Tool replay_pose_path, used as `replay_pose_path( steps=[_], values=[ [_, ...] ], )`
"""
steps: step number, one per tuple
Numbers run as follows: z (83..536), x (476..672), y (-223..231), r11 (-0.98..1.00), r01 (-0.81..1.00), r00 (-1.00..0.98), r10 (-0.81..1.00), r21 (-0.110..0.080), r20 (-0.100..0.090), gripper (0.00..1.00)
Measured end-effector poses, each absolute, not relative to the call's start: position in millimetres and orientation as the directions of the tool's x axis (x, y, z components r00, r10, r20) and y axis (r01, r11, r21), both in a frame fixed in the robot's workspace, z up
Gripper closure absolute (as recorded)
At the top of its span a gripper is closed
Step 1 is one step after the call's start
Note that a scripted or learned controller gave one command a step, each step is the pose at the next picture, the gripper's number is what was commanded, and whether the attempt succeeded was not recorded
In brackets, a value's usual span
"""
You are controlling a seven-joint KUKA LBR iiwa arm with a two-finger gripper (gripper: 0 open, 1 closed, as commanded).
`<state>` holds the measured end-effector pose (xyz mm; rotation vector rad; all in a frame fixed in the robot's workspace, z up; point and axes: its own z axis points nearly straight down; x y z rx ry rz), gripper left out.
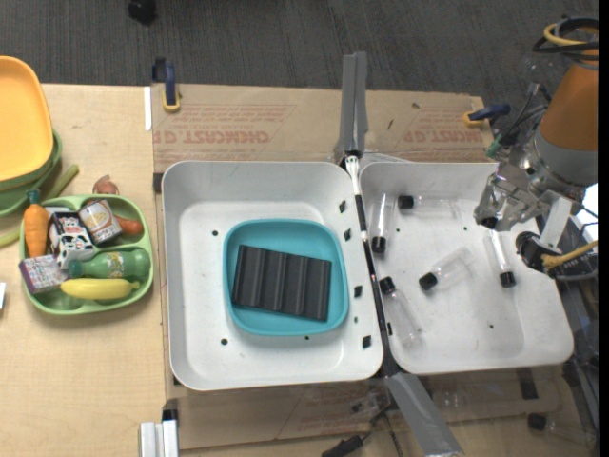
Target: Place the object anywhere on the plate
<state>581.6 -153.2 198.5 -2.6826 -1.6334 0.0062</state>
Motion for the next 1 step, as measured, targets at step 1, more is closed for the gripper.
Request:
replay_pose_path(
  steps=[1],
  values=[
    [198.6,581.6,-153.2,-0.459,0.888,0.459,0.888,-0.003,-0.003,0.0]
  ],
)
